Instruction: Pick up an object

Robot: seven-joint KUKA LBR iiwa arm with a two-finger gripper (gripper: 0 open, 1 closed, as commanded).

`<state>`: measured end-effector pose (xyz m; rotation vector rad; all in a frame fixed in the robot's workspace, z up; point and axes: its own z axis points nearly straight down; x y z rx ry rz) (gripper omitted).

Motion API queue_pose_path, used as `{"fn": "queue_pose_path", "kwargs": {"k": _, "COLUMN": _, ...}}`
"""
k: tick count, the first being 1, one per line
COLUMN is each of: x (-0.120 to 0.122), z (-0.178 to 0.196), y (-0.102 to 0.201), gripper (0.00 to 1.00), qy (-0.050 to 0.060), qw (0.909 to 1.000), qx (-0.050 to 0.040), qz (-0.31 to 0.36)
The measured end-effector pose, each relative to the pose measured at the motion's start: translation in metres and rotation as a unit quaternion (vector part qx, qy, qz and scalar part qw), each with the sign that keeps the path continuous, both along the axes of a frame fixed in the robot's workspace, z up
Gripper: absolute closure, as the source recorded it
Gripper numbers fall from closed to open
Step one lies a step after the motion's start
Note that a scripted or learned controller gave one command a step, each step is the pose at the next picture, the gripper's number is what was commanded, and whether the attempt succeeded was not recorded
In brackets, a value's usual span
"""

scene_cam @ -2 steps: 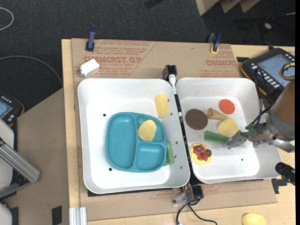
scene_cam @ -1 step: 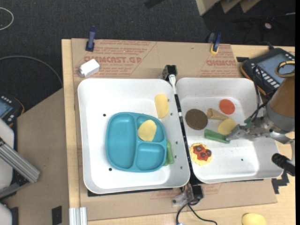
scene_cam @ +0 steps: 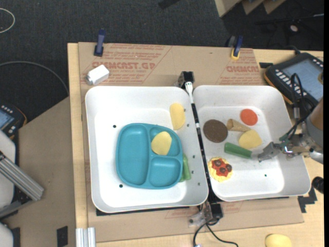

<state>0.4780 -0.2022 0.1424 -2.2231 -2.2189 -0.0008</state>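
Observation:
My gripper (scene_cam: 268, 152) hangs low over the right bin (scene_cam: 267, 181), at its right side, just right of a yellow wedge (scene_cam: 250, 139) and a green stick (scene_cam: 237, 150). Nothing shows in its grasp. Further left in that bin lie a brown disc (scene_cam: 215, 130), a small tan piece (scene_cam: 236, 125), an orange-red round piece (scene_cam: 249, 117) and a yellow slice with red spots (scene_cam: 221, 169). The left bin (scene_cam: 100, 138) holds a teal divided plate (scene_cam: 136, 156) with a yellow lump (scene_cam: 161, 142) on it. A pale yellow piece (scene_cam: 177, 116) lies beside the plate.
A thin green piece (scene_cam: 185, 168) pokes out at the plate's right edge. A black clip and cable (scene_cam: 188, 81) run along the seam between the bins. A black tablet (scene_cam: 300, 76) sits at the far right, and a white block (scene_cam: 97, 74) lies on the board behind the left bin.

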Motion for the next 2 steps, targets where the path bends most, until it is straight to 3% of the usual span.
{"fn": "queue_pose_path", "kwargs": {"k": 1, "x": 0.083, "z": -0.061, "y": 0.03, "gripper": 0.0, "qy": -0.002, "qw": 1.0, "qx": -0.0004, "qz": 0.004}}
{"fn": "queue_pose_path", "kwargs": {"k": 2, "x": 0.011, "z": -0.059, "y": 0.098, "gripper": 0.0, "qy": 0.004, "qw": 1.0, "qx": 0.0024, "qz": 0.003}}
